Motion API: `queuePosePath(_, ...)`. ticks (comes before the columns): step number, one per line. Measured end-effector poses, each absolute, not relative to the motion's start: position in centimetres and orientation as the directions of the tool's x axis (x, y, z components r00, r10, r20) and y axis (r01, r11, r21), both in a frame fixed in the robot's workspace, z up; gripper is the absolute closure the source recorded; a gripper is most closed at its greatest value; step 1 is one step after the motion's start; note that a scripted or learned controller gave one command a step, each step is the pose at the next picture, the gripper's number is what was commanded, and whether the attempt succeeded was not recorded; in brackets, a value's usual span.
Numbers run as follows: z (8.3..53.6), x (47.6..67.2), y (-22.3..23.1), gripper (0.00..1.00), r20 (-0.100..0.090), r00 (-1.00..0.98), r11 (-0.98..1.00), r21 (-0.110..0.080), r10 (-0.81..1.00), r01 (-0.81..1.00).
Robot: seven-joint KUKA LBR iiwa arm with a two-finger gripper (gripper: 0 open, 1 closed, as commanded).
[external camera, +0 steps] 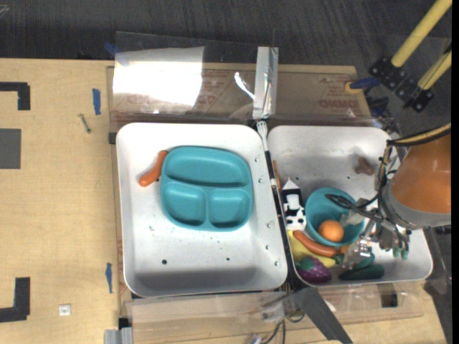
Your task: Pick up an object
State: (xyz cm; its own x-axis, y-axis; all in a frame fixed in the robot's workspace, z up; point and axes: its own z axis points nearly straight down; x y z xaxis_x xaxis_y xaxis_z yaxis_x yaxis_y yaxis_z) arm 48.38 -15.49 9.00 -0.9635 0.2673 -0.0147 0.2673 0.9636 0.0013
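The right bin (323, 145) holds a teal bowl (323, 208) with an orange ball (330, 231) inside it. An orange and yellow hotdog-like toy (310, 243), a purple bunch of grapes (313, 269), a green item (367, 270) and a black-and-white item (290, 203) lie around the bowl. My gripper (369, 246) hangs low over the bin's front right, just right of the bowl and above the green item. The arm's orange band (430, 181) covers the bin's right side.
The left bin (136, 249) carries a teal divided plate (208, 186) and an orange carrot-like toy (150, 170) at the plate's left. A clear plastic sheet (158, 84) lies behind the bins. Yellow rods (430, 20) stand at the top right.
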Motion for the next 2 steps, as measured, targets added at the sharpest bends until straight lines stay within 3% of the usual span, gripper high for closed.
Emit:
queuePosePath(1, 9.2, 48.6, -10.0, 0.00, -0.024, -0.990, 0.990, -0.004, 0.139, 0.139)
queuePosePath(2, 10.6, 49.1, -10.0, 1.00, -0.041, -0.990, 0.990, -0.004, 0.139, 0.139)
